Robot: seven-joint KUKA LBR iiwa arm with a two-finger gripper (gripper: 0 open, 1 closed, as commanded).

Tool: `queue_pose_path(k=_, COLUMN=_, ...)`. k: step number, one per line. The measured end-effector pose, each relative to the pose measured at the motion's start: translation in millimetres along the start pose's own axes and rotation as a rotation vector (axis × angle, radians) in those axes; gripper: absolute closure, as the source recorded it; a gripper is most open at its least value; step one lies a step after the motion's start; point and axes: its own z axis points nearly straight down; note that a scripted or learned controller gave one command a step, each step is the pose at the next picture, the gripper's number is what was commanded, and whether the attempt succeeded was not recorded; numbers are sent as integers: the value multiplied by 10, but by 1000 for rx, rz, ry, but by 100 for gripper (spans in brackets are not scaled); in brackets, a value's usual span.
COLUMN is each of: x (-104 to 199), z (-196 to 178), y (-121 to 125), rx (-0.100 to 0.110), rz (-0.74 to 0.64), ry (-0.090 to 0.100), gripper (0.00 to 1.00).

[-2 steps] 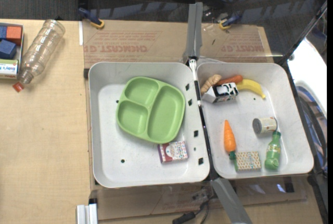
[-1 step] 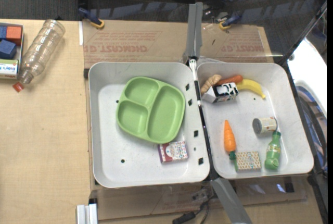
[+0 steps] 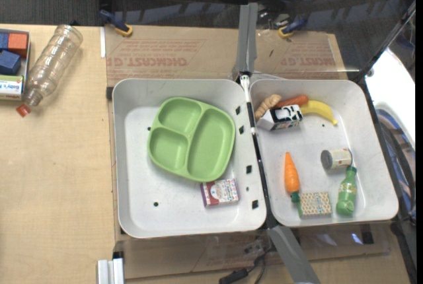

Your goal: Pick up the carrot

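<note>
The carrot (image 3: 291,173) is small and orange with a green stub at its near end. It lies on the floor of the right bin (image 3: 373,144), left of centre, pointing away from the camera. Its near end almost touches a speckled sponge block (image 3: 314,204).
In the right bin there are also a green bottle (image 3: 346,192), a small tin can (image 3: 336,158), a banana (image 3: 321,110), a black-and-white carton (image 3: 285,117) and a ginger piece (image 3: 268,104). The left bin (image 3: 132,203) holds a green divided plate (image 3: 192,139) and a small card packet (image 3: 219,193). A plastic bottle (image 3: 51,63) lies on the bench.
</note>
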Motion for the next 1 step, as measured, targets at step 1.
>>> queue_pose_path(k=1, x=-15, z=-69, y=20, rx=1, rz=-3, ry=0, gripper=100)
